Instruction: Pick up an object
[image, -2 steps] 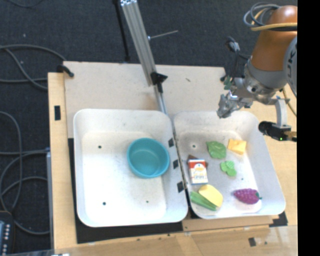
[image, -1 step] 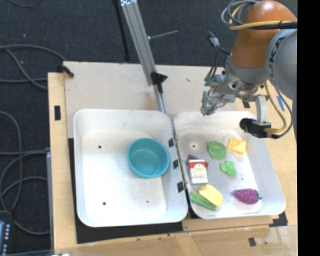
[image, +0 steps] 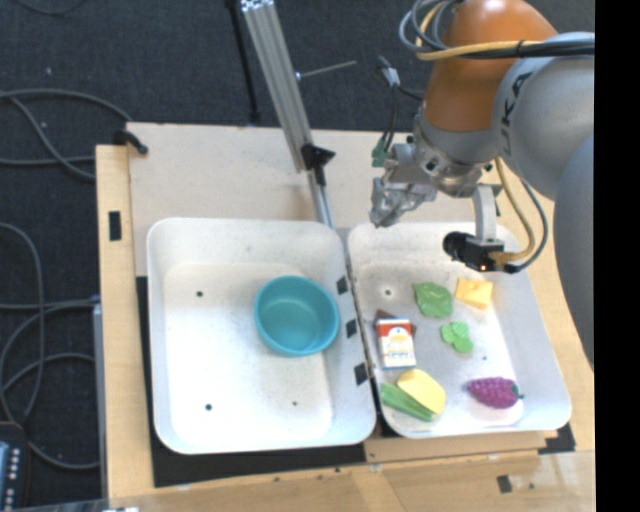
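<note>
My gripper (image: 380, 215) hangs above the far left corner of the right bin (image: 545, 375), its fingers drawn together to a narrow tip with nothing between them. Below it in that bin lie a green leafy toy (image: 433, 299), a yellow wedge (image: 474, 292), a small green piece (image: 459, 336), a red and white carton (image: 396, 342), a yellow toy with a green strip (image: 420, 392) and a purple grape bunch (image: 493, 392). A teal bowl (image: 296, 315) stands upright in the middle of the left bin (image: 180, 400).
A slanted metal post (image: 285, 90) rises from the back of the bench, just left of the gripper. A black fitting with cable (image: 472, 248) hangs over the right bin's far edge. The bins' shared wall (image: 352, 310) runs between the bowl and the carton.
</note>
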